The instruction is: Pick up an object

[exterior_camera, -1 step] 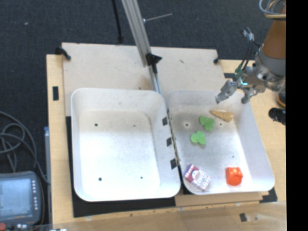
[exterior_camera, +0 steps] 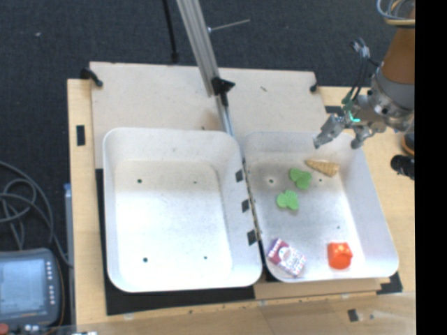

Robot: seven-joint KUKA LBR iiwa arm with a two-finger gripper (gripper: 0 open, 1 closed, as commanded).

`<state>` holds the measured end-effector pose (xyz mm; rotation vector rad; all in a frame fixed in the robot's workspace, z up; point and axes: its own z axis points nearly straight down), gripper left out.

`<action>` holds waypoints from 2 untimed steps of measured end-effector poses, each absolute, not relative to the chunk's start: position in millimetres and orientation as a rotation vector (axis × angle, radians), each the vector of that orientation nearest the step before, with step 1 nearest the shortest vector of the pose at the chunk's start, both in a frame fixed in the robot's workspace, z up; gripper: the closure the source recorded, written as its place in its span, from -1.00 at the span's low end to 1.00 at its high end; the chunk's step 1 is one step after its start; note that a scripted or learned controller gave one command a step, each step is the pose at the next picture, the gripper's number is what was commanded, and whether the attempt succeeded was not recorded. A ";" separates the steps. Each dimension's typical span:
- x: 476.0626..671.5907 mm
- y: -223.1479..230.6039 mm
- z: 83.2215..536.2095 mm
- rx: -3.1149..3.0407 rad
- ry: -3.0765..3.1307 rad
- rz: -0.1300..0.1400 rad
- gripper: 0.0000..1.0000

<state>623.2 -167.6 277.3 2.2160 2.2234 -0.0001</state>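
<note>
The end effector (exterior_camera: 340, 136) hangs with its two fingers spread apart and nothing between them, over the far edge of the right bin (exterior_camera: 367, 208). Just below it lies a tan cone (exterior_camera: 322, 166), probably the nearest target. Further away are two green pieces (exterior_camera: 301, 179), a red block (exterior_camera: 339, 255) and a packet (exterior_camera: 287, 257). The left bin (exterior_camera: 174, 208) sits beside on the counter (exterior_camera: 279, 100).

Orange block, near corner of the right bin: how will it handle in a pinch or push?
The orange block looks solid and chunky, so probably stiff, not floppy. Its flat faces suggest it will slide rather than roll when pushed. It sits close to the right bin's wall, so a push could wedge it there.
</note>
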 end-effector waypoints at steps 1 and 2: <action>623.4 -175.0 233.4 2.223 2.220 -0.006 -1.00; 619.3 -172.5 171.1 2.226 2.221 -0.007 -1.00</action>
